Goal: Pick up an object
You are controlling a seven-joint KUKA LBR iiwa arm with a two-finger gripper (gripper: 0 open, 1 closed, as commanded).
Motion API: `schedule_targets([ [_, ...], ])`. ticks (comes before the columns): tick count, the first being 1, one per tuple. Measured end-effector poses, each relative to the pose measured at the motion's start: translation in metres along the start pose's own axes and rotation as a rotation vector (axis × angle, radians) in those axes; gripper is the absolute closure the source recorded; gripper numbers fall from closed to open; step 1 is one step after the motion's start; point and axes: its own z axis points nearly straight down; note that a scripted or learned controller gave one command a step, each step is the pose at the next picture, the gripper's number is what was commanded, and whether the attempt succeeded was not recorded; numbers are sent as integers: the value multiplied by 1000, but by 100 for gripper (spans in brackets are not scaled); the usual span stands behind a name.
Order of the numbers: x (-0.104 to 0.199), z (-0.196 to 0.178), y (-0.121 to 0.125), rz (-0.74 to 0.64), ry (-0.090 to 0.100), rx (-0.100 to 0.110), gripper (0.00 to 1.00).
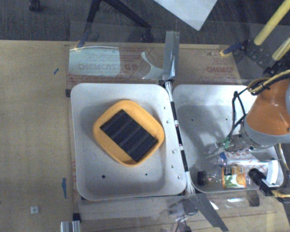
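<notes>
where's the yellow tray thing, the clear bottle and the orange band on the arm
yellow tray [106,146], camera view, left bin: on its yellow rim, lower left of the dark ribbed panel.
clear bottle [221,177], camera view, right bin, lying on its side: on its body near the label.
orange band [273,112], camera view, right edge: on its middle.

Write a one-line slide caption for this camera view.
KUKA arm reaches over right bin above a bottle; yellow dish sits in left bin.
</notes>
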Motion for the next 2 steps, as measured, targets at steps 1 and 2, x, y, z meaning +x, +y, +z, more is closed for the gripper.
schedule_targets([
  [1,0,-11,2,2,0,-5,100],
  [2,60,-141,29,-329,1,11,100],
])
